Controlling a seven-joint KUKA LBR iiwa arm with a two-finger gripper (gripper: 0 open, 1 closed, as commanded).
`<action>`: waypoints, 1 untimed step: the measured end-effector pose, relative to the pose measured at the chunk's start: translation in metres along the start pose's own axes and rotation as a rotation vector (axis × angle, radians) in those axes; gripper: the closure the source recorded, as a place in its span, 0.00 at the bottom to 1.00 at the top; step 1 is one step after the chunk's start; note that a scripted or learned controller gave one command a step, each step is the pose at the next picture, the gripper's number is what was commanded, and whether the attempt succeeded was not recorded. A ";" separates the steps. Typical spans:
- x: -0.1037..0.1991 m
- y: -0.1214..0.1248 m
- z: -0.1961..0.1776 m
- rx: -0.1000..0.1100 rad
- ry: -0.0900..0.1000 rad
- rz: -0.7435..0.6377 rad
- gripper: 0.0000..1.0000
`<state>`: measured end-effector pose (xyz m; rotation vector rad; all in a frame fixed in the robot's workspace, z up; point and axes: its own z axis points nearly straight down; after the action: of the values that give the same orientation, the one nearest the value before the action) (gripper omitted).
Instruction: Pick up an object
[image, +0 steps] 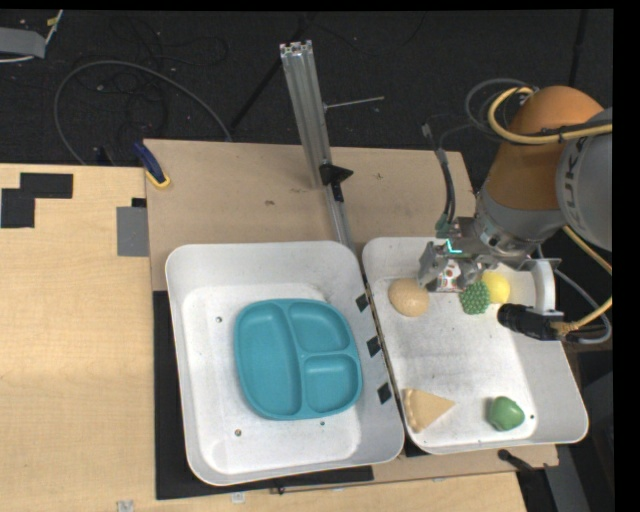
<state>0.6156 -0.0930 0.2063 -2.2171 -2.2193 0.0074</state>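
The arm (545, 150) reaches in from the right, end effector (452, 272) lowered.

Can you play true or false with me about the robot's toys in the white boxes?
1. The blue tray sits in the left bin. True.
2. The green toy lies inside the blue tray. False: it lies in the right bin, near its front corner.
3. The robot's hand is over the right bin. True.
4. The tan wedge is in the left bin. False: it is in the right bin.
5. A round beige toy lies beside the hand. True.
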 end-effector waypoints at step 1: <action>0.000 0.001 -0.003 -0.005 0.000 -0.001 0.00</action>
<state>0.6170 -0.0929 0.2088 -2.2193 -2.2227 0.0017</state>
